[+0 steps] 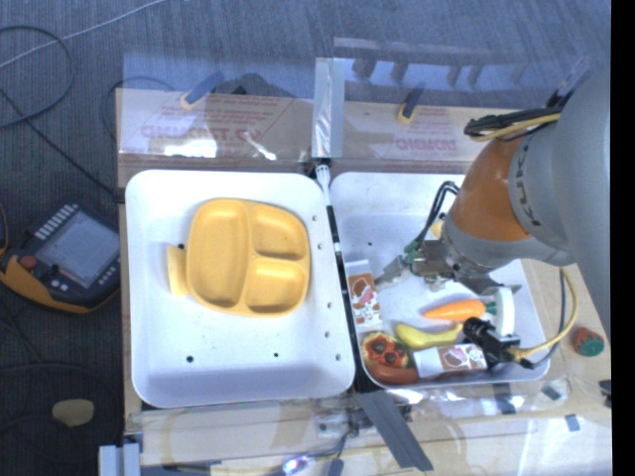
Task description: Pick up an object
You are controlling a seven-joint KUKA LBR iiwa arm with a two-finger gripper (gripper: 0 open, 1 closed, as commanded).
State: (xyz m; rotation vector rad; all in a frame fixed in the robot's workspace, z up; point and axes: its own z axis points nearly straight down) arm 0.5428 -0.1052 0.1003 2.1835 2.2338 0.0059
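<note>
One gripper (422, 262) hangs low inside the right bin (392, 198); jaw state unclear; carrot (454, 308) and banana (429, 336) lie just below it; yellow divided tray (246, 255) sits well left.

You've got a yellow divided tray (246, 256) in the white left bin (149, 365); orange carrot (454, 308), yellow banana (429, 336) in the white right bin (382, 211); arm grey, orange band (491, 201).

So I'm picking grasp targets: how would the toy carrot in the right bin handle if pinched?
The carrot looks smooth and tapered, so it may slip. It rests partly on the banana, so it might roll. It is probably light.
</note>
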